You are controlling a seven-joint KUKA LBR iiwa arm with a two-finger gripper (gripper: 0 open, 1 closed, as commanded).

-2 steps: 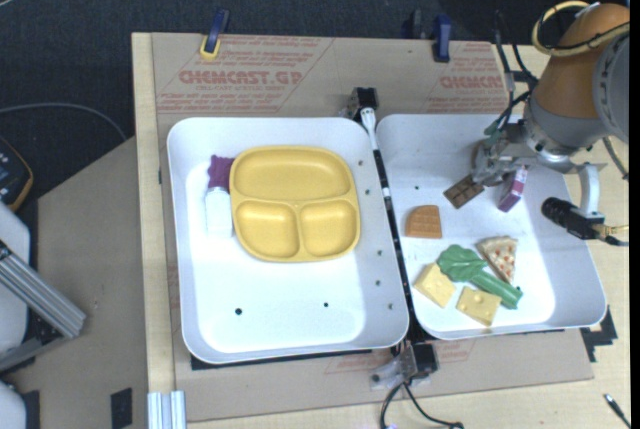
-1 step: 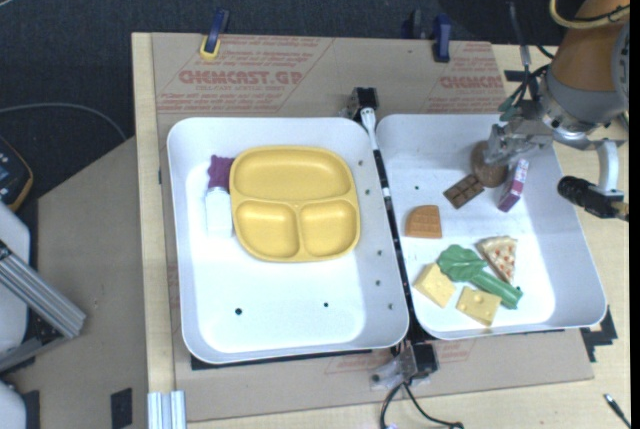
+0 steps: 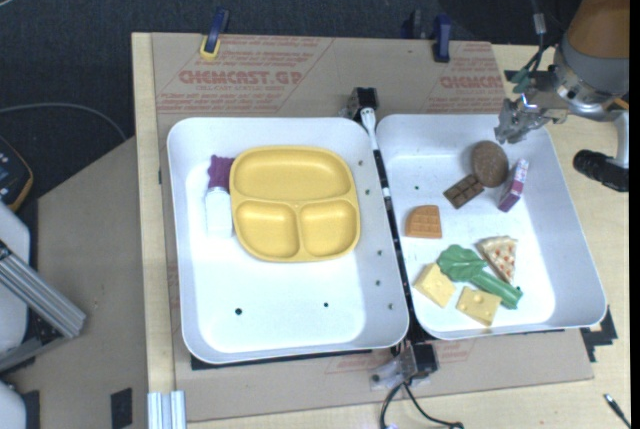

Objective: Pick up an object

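Brown rounded lump (image 3: 489,163) just below tool (image 3: 515,127); tool state: cannot tell. Approach step; next: descend, grip lump.

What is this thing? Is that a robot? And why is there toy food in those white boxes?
Yes, that is a robot arm, grey with an orange band, reaching in from the right. At its tip is a gripper, a small metal hand with two fingers. The picture comes from one camera fixed above the bench, looking down at a slant.

Two shallow white bins sit side by side. The left bin holds a yellow plate with three sections, with a small white and purple bottle beside it.

The right bin holds toy food: a brown ball, a chocolate bar, a waffle, a pizza slice, a green leafy piece, two cheese cubes and another little bottle.

The gripper hangs over the brown ball. Nothing is between its fingers.
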